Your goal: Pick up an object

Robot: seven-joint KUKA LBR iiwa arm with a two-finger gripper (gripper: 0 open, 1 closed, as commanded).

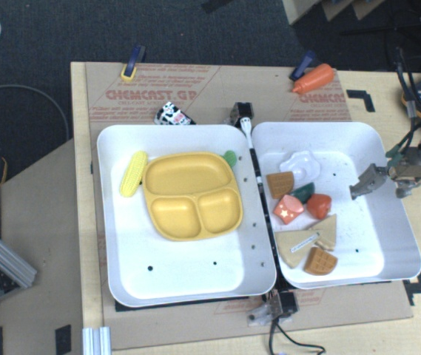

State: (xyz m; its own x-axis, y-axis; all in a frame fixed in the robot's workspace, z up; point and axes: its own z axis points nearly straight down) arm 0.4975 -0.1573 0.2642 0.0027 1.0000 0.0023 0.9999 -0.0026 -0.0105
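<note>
Waffle-brown toy piece sits nearest, at the near edge of the right bin, touching a beige wedge. Gripper hangs over the right bin's right side (open or clenched: cannot tell), nothing seen in it, well apart from the toy pile. Left of it lie a red piece, pink-red block, green piece, brown cube and a clear wrapper. Left bin holds a yellow divided tray with a corn cob just left of it. An orange carrot lies on the bench beyond the bins.
</note>
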